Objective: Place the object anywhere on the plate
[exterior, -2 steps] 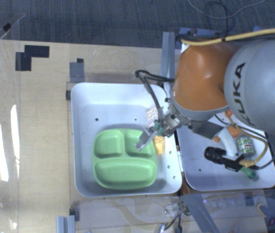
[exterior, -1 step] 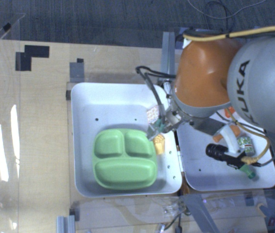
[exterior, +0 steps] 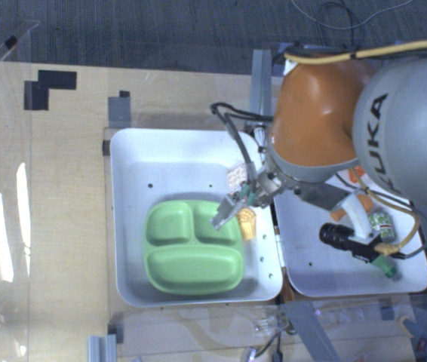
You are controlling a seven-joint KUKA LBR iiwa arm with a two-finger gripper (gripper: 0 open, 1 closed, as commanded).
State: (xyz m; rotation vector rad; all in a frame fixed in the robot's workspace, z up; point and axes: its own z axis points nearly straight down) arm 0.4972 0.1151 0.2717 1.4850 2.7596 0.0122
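The green plate (exterior: 192, 268), split into three compartments, lies in the left bin (exterior: 132, 202) on the desk, towards that bin's near side. All three compartments look bare, so judged from this the placing is not yet done.

The arm (exterior: 398, 127) reaches in from the right across the wall between the bins. Its end effector (exterior: 228, 208) hangs over the plate's far right compartment, pointing down and to the left. At this slant I cannot tell whether it is wide or narrow, nor whether it has anything in its grip.

A small yellow piece (exterior: 247, 223) sits just to the right of the end effector, at the plate's right rim, between the plate and the right wall of the left bin. This is most likely the thing to be placed. It looks to be touching or overlapping the rim, not inside a compartment. Whether it rests on the rim, lies on the bin floor or is carried above them cannot be made out.

The right bin (exterior: 311, 279) holds a few small mixed items (exterior: 380, 222), partly under the arm.

What seems left is a short shift to the left, so that the yellow piece comes clearly over a compartment, and then a clean release there. If it is in fact not gripped, it must first be picked up from beside the rim.
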